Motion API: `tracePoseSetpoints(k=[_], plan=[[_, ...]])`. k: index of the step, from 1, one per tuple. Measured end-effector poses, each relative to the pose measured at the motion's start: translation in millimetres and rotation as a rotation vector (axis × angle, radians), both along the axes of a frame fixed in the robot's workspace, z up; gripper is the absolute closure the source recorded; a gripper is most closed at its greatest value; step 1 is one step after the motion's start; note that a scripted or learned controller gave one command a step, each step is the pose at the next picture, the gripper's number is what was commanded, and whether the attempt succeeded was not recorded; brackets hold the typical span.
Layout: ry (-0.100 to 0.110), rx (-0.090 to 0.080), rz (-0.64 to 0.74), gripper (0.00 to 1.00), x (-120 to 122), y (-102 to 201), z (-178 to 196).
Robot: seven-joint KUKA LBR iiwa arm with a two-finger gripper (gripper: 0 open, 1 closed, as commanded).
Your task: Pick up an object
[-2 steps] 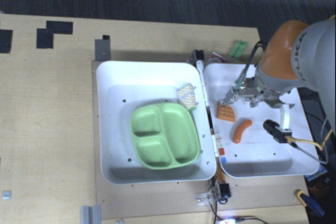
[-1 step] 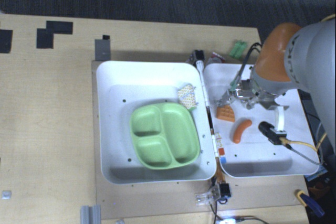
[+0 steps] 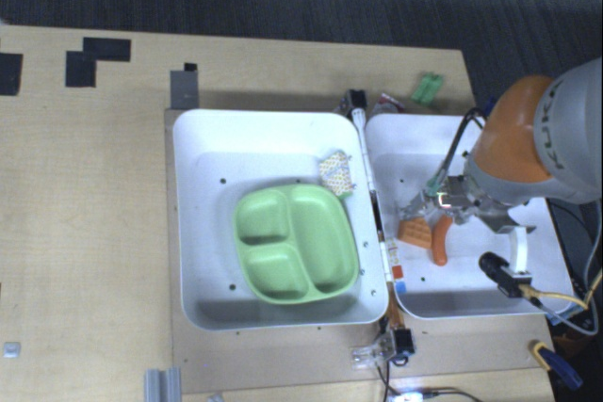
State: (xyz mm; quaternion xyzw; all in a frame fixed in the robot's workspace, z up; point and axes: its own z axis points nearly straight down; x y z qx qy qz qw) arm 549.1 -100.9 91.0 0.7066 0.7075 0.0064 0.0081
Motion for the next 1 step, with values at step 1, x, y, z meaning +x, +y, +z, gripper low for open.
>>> tracePoseSetpoints(k=[1], plan=[[-0.008,0.002,0.002,1.0,3.2,1.5,12.9]])
